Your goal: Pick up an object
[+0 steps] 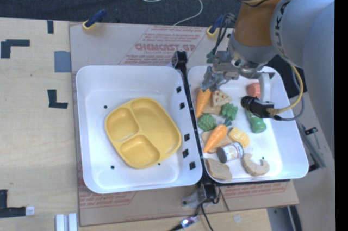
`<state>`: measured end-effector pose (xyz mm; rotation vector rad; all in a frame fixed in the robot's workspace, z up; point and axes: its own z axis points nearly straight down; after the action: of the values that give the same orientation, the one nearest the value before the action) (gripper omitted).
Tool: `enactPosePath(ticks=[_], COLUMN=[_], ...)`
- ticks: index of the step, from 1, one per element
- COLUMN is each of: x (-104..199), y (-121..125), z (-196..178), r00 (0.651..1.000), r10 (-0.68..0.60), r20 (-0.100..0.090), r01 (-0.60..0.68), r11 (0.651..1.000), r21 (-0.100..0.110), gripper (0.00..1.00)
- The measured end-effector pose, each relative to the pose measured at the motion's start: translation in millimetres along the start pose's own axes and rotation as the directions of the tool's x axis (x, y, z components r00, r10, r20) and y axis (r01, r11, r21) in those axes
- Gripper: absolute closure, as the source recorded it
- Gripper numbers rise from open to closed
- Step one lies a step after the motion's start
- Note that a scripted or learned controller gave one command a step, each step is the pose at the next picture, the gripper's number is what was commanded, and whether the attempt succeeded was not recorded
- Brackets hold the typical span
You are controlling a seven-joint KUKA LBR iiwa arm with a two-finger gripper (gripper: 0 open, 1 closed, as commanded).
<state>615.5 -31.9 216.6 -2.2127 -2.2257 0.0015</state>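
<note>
My gripper [218, 78] hangs over the back left part of the right bin [293, 156], open, with nothing between its fingers. Just below it lie an orange carrot [202, 101] and a tan cracker wedge [221, 98]. Further toward the front are a green broccoli [206, 122], a second carrot [216, 137], a yellow corn piece [238, 137], a small jar [230, 152] and two tan bread pieces [219, 169] [255, 166]. A green vegetable [257, 124] and a reddish piece [254, 88] lie to the gripper's right.
The left bin [89, 116] holds a yellow divided plate [142, 131]. A black divider with clips [186, 116] runs between the bins. The grey arm with its orange band [261, 12] and a cable [288, 107] hang over the right bin's back right.
</note>
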Motion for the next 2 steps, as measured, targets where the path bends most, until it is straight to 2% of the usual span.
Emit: enactPosePath(ticks=[1, 2], x=[54, 119], y=[-14, -12], z=[-4, -5], r00=[1.0, 1.0], r10=[-0.001, -0.002], r20=[0.0, 0.0], r01=[0.001, 0.002], r11=[1.0, 1.0], r21=[0.0, -0.001], gripper=[1.0, 1.0])
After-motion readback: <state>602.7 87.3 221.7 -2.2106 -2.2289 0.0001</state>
